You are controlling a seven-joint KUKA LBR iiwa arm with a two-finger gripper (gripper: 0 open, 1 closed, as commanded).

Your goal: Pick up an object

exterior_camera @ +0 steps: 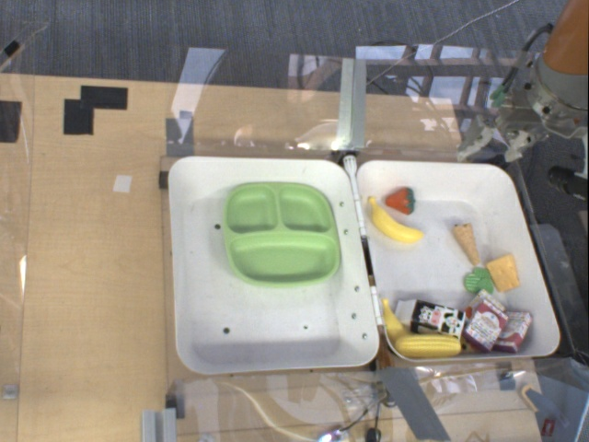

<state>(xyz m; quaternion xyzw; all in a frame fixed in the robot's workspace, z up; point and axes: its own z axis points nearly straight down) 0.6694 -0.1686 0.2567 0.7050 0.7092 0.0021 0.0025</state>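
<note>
White bins sit side by side on the tabletop (83,274); left bin (198,330) carries a green divided plate (281,232) in its middle; right bin (515,201) carries the clutter. Arm (563,44) sits at the upper right corner, outside the right bin's rim, well apart from every object; pincer (502,136) seems to be the grey cluster below the orange band — cannot tell its state, too cluttered there.

Candidates in the right bin: banana (394,223) near the divider, with a strawberry (400,200) just beside its upper end; cone-shaped piece (467,242) mid-right; orange wedge (502,272) touching a small green piece (479,281); front edge packed — yellow piece (425,345), black-and-white carton (438,318), red packets (497,325), all touching or nearly so.

Best target by my read: the banana; it lies apart from the front pile with bare floor around it; likely light, stiff plastic, smooth and a bit slippery; take it across the middle, fingers straddling the narrow width, not along the curve. The strawberry is close enough to get nudged; the front cluster looks risky — packets probably soft and crowded.
</note>
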